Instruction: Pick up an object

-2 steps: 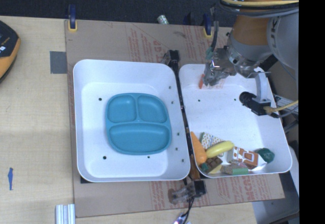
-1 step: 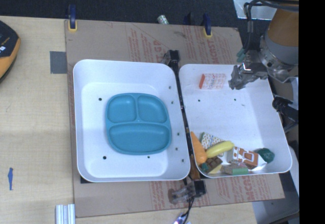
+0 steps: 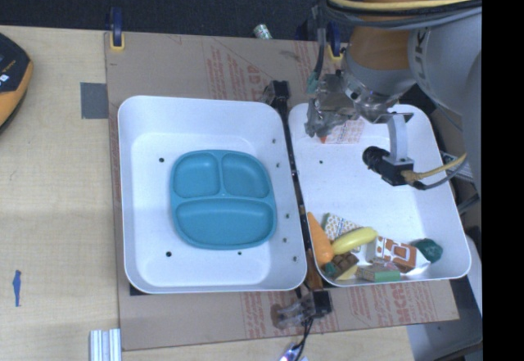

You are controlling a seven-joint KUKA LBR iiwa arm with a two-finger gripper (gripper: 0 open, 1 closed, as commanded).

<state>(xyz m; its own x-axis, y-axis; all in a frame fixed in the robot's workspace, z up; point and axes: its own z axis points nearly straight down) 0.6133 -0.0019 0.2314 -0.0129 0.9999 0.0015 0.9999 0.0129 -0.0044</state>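
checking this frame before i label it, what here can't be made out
1. Gripper, camera view: the wrist above covers it, so the state of the jaws is unclear, as is whether the reddish-white thing below is held.
2. Pile of small objects in the right bin: overlapping, too small to name beyond a carrot and a banana.
3. Orange-and-black item: cut off by the left edge.
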